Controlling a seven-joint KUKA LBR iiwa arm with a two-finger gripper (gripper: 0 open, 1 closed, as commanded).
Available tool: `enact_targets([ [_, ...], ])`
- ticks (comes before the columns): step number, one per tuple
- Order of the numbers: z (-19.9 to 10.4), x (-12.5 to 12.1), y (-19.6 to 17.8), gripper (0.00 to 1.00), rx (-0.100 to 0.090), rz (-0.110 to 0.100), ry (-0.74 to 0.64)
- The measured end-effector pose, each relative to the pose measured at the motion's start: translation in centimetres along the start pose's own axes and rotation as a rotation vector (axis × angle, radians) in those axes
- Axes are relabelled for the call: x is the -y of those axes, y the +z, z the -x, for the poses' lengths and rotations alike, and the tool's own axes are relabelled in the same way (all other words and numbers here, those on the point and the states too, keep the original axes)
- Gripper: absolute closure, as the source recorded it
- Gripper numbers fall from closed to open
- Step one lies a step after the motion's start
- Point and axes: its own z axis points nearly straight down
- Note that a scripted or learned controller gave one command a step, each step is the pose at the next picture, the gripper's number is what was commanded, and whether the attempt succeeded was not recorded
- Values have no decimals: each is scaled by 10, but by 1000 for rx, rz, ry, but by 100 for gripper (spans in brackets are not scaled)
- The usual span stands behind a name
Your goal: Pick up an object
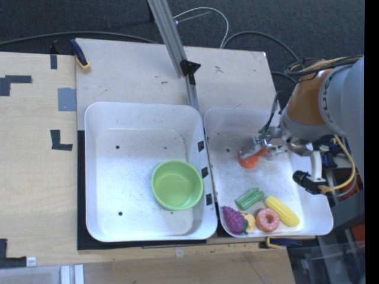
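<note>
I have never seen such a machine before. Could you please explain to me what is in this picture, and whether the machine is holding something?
This is one photo from a camera fixed above a bench, looking down at a slant. The grey and orange shape on the right is a robot arm. Its gripper, a two-finger hand, reaches into the right bin. An orange-red toy sits right at the gripper's tip, but the photo does not settle whether it is held. Near that bin's front edge lie toy foods: a green piece, a corn cob, a pink doughnut and purple grapes. The left bin holds a green bowl.
</note>
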Motion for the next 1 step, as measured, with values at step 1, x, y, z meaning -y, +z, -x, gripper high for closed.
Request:
enact_targets([
  [1, -1, 0, -11, 100, -1, 0, -2],
])
